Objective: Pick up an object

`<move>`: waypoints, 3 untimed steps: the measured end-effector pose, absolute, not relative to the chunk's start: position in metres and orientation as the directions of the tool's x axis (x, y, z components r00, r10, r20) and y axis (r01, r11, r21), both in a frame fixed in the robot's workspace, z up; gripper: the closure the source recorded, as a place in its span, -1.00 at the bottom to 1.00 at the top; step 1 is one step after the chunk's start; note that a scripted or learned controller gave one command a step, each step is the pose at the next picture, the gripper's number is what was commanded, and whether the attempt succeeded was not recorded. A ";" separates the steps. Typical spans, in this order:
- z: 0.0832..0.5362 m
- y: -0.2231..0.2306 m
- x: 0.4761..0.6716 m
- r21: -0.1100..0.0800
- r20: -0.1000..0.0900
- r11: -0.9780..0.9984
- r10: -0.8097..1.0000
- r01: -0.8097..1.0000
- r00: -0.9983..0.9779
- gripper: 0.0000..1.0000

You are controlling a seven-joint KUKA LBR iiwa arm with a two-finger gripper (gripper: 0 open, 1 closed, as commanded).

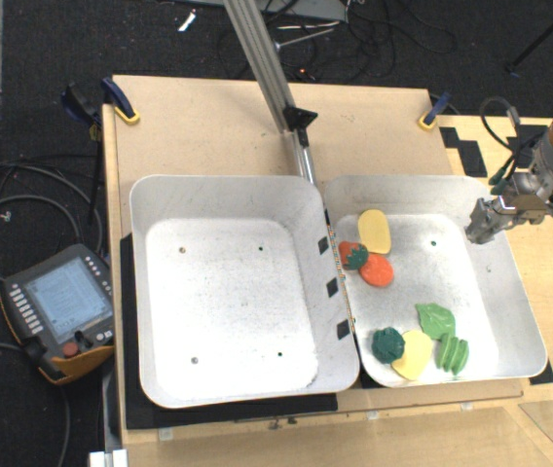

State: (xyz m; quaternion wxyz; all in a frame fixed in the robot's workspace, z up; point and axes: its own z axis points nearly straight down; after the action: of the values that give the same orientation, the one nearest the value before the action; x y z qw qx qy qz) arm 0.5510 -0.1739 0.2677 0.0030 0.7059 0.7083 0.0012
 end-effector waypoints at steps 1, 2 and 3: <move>0.272 -0.119 0.569 0.002 0.001 0.008 1.000 1.000 -0.008 1.00; 0.276 -0.066 0.585 0.003 0.001 0.008 1.000 1.000 -0.008 1.00; 0.257 -0.015 0.594 -0.003 0.001 0.008 1.000 1.000 -0.008 1.00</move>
State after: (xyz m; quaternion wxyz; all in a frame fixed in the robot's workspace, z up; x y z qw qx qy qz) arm 0.5937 -0.0151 0.2567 -0.0014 0.7043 0.7099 -0.0004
